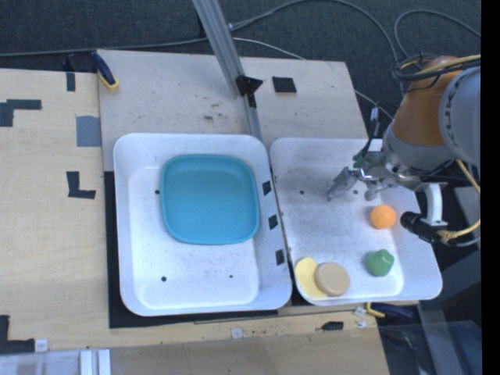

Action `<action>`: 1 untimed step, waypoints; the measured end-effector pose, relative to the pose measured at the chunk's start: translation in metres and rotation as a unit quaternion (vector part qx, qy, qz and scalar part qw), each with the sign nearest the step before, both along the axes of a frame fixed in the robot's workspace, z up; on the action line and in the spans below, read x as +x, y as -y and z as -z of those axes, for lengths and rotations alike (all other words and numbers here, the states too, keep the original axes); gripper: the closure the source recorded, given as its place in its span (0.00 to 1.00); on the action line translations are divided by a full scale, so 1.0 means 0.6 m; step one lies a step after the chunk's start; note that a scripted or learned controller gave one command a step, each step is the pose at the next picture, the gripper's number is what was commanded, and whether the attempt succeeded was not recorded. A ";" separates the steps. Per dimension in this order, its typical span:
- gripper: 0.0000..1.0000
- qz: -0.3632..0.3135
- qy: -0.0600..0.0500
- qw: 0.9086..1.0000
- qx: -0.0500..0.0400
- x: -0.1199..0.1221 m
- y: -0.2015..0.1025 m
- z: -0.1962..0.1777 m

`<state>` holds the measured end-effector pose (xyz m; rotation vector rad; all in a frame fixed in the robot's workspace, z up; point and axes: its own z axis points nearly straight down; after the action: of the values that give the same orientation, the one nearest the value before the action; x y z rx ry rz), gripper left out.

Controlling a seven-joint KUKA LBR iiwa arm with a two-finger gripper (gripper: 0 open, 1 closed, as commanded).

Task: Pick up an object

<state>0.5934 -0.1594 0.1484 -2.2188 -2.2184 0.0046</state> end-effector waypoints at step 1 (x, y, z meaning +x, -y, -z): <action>0.00 0.000 0.000 1.000 0.000 -0.002 -0.001 0.089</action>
<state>0.5919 -0.1587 0.0953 -2.2177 -2.2188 0.0049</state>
